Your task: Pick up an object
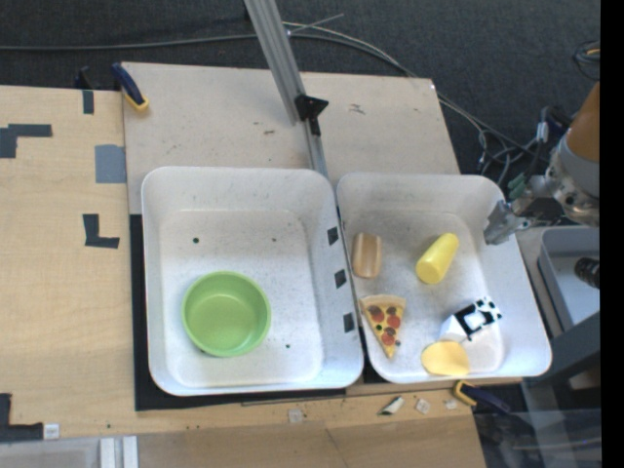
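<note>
**Gripper at the right bin's rim, objects lying loose below**

The arm comes in from the right edge of the camera view, its orange band just visible at the frame's border. The gripper [499, 224] sits over the upper right rim of the right bin [409, 188], and whether it is apart or together cannot be told from this angle. Nothing shows between its tips.

The right bin holds five loose objects. A tan bread-like piece [367, 254] lies near the bin's left wall, roughly upright in the view. Just below it, a toy pizza slice [384, 322] lies flat with its point toward the bin's front edge. A yellow cylinder [437, 258] lies tilted near the middle of the bin, well apart from the gripper. In the front right corner, a white object with a black-and-white marking [475, 320] rests just beside a flat yellow piece [447, 359], the two touching or nearly so.

The left bin [234, 188] carries a green bowl [226, 313], standing upright in its front left part.

A grey metal pole [278, 47] crosses the bench slantwise from the top of the view and ends near the seam between the two bins. A blue and yellow clamp [130, 86] grips the board's far left corner.
</note>
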`<state>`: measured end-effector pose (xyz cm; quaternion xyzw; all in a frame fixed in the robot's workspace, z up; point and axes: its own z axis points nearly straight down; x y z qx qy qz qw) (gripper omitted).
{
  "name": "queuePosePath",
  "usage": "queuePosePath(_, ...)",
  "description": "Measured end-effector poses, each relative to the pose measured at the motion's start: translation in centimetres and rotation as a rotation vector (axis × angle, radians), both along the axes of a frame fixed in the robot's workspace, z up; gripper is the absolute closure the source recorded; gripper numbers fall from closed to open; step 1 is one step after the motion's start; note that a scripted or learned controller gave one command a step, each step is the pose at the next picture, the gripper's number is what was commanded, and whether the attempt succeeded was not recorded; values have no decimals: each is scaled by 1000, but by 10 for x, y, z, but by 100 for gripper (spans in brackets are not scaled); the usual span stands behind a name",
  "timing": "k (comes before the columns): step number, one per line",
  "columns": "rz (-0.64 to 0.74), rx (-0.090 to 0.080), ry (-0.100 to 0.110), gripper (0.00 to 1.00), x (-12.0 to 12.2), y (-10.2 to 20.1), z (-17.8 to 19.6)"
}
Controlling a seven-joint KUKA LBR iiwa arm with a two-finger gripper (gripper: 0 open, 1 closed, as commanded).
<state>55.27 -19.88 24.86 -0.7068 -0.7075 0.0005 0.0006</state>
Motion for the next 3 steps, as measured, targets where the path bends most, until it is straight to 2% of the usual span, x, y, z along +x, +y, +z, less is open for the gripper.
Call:
queuePosePath(1,0,0,0,0,0,0,0)
queuePosePath(2,0,0,6,0,-7,8,-52)
queuePosePath(3,0,0,6,0,-3,11,-99)
